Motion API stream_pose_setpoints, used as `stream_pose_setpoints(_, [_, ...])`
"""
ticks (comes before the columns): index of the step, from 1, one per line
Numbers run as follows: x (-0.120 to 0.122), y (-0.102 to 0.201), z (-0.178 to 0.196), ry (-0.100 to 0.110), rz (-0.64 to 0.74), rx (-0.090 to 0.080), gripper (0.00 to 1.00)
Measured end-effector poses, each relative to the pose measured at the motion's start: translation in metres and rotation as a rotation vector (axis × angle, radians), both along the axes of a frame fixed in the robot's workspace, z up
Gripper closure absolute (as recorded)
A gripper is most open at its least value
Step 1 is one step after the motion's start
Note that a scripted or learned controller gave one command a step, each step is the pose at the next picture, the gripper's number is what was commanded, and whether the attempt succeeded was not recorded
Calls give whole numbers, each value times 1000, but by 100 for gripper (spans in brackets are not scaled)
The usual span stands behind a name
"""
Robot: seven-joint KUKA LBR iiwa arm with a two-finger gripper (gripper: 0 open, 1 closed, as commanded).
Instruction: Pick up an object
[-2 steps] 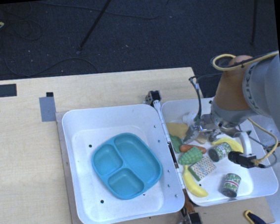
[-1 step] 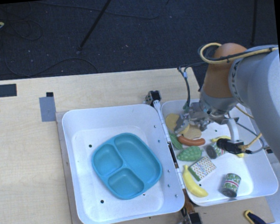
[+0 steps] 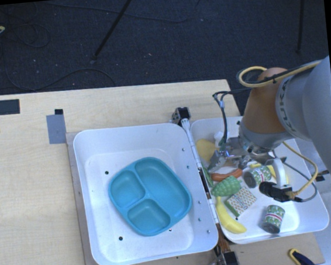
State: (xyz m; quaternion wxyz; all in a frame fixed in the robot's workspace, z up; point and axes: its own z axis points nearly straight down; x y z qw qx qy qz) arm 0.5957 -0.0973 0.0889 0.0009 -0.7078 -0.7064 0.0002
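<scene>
On the left, the left bin [image 3: 87, 166] carries a blue divided plate [image 3: 149, 196], which I leave alone. Right of it, the right bin [image 3: 316, 219] holds my candidates in a tight heap: a banana [image 3: 229, 219], a green patterned block [image 3: 241, 200], an orange piece [image 3: 224, 175] and a small green can [image 3: 273, 218]. My gripper [image 3: 233, 153] sits low over the heap's far left side. The can stands apart, so it looks the cleanest pick. Whether my tool is clenched or released, I cannot tell; my wrist and cables blur it.
</scene>
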Motion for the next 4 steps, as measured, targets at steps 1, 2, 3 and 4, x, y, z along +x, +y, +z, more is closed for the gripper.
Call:
stream_pose_setpoints(1, [-35, -97, 11, 2, 0, 0, 0])
stream_pose_setpoints(2, [20, -93, 28, 0, 3, 0, 0])
stream_pose_setpoints(3, [-24, -76, -1, 0, 0, 0, 0])
stream_pose_setpoints(4, [-23, -76, 10, 0, -3, 2, 100])
